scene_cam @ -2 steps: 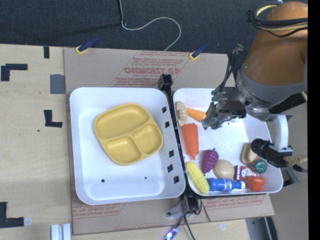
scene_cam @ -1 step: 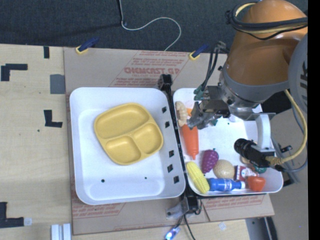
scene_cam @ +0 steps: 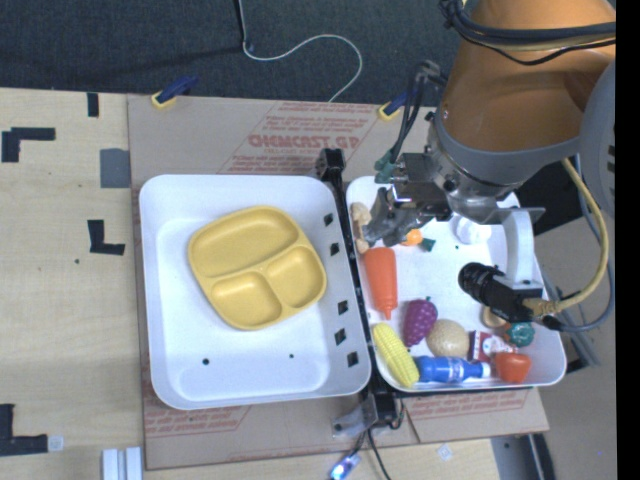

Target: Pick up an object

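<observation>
Carrot (scene_cam: 381, 279) lay at the left edge of the right bin (scene_cam: 545, 373), the likeliest pick, just below the tool (scene_cam: 392, 216). Tool state: couldn't tell, wrist blocked it. Risk: the carrot sat tight to the bin wall, so a finger could hit the wall or knock the carrot away. Below the carrot: corn (scene_cam: 394, 355), grapes (scene_cam: 419, 320), potato (scene_cam: 449, 338), blue bottle (scene_cam: 452, 370). Left of the carrot, the other bin (scene_cam: 170, 368) held a yellow tray (scene_cam: 257, 266).

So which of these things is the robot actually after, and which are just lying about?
For the job, in the right bin: carrot, corn cob, purple grapes, blue bottle, and the gripper above them.

Lying about: yellow divided plate in the left bin, white cable.
</observation>
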`<action>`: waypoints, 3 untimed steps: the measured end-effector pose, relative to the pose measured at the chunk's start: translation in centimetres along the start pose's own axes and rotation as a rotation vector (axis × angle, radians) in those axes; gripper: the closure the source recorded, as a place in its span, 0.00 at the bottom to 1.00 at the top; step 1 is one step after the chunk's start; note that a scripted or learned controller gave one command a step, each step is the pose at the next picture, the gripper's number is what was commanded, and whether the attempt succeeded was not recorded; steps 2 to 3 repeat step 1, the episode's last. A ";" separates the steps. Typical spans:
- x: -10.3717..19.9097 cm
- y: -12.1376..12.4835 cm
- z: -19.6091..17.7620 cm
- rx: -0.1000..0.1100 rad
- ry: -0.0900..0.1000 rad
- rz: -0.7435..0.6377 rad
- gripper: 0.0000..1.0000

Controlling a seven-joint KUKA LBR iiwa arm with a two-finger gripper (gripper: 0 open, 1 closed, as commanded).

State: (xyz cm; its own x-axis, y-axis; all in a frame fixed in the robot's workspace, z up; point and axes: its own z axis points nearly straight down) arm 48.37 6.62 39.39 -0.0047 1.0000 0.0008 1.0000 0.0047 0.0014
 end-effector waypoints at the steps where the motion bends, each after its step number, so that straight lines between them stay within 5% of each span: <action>1: -1.1 0.0 -3.0 0.000 -0.001 0.003 1.00; 3: -1.1 0.0 -3.0 0.000 -0.001 0.003 1.00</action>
